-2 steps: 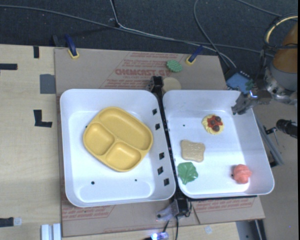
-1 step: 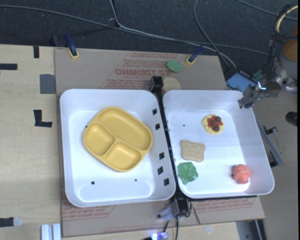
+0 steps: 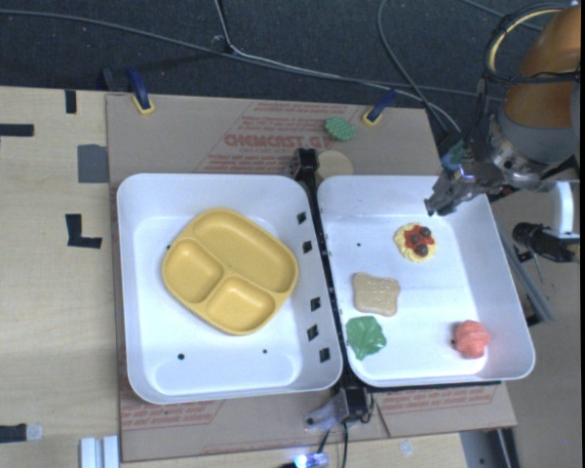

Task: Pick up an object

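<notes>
In the right bin [image 3: 487,224] lie a small yellow pizza piece with red dots [image 3: 415,242], a tan cookie-like piece [image 3: 375,293], a green leafy piece [image 3: 366,336] and a pink-red lump [image 3: 471,338]. My gripper [image 3: 443,199] hangs over the bin's upper right part, just above and to the right of the pizza piece, with nothing visibly between its fingers. The grey arm with its orange band [image 3: 549,47] comes in from the upper right.
The left bin [image 3: 141,261] holds a yellow divided plate [image 3: 230,270]. A small green round thing [image 3: 339,127] lies on the cardboard behind the bins. Black clips run along the seam between the bins [image 3: 314,261]. Cables cross the dark backdrop.
</notes>
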### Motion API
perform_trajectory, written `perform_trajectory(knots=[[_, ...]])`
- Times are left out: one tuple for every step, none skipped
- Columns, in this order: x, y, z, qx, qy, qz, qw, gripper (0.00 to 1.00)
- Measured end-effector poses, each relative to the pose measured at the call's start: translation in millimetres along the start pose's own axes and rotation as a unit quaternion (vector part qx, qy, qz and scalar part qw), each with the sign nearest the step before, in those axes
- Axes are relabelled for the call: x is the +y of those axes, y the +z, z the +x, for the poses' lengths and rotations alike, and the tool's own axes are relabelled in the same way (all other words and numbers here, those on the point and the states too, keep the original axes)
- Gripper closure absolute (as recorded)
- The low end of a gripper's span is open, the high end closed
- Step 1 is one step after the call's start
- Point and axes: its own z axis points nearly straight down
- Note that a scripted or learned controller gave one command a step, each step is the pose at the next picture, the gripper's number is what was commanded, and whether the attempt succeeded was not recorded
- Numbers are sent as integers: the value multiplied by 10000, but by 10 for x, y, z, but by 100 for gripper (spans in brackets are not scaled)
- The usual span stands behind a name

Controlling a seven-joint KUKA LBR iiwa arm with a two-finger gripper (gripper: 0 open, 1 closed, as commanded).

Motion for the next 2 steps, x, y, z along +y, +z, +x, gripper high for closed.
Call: perform_trajectory(knots=[[2,-48,492,0,3,-3,10000,100],[-53,113,1032,-1,3,8,10000,100]])
